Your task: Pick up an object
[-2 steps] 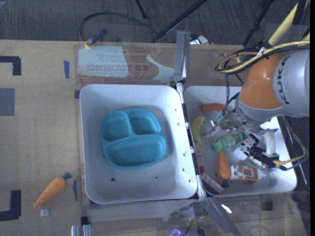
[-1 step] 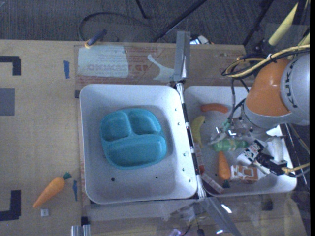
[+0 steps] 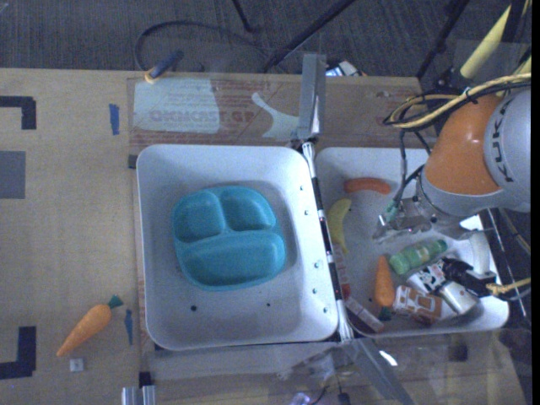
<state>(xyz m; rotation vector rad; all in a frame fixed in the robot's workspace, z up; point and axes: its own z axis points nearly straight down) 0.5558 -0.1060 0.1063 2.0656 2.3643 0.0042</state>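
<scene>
In the camera view, the end effector (image 3: 403,222) hangs over the right bin (image 3: 494,315); whether it is apart or together cannot be told, and nothing shows clamped in it. Just below it lies a green bottle (image 3: 418,255). Further below and slightly left is an orange carrot (image 3: 384,283), with a printed carton (image 3: 419,304) beside it. To its left lies a yellow banana (image 3: 339,220), and above it an orange sausage-shaped piece (image 3: 367,186). Well to the left, a blue divided plate (image 3: 229,235) rests in the left bin (image 3: 160,175). Another carrot (image 3: 84,328) lies on the desk (image 3: 59,226).
</scene>
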